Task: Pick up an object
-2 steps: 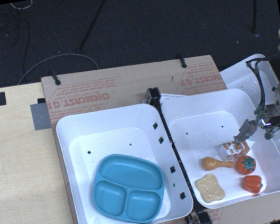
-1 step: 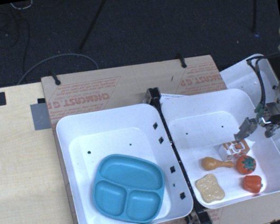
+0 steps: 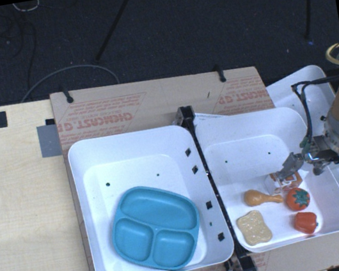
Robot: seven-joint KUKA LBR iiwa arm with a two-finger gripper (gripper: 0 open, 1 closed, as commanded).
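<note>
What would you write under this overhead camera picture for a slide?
Robot pincer hovers over toy foods in the right bin; a blue divided plate lies in the left bin.

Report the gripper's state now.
Gripper: over the right bin, above the tomato; open or shut cannot be told.

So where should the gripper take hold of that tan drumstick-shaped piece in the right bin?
Probably across the narrow handle end of the drumstick, coming straight down from above. It lies flat, its rounded head to the view's left, its thin shaft pointing toward the tomato. The gripper hangs just above.
</note>
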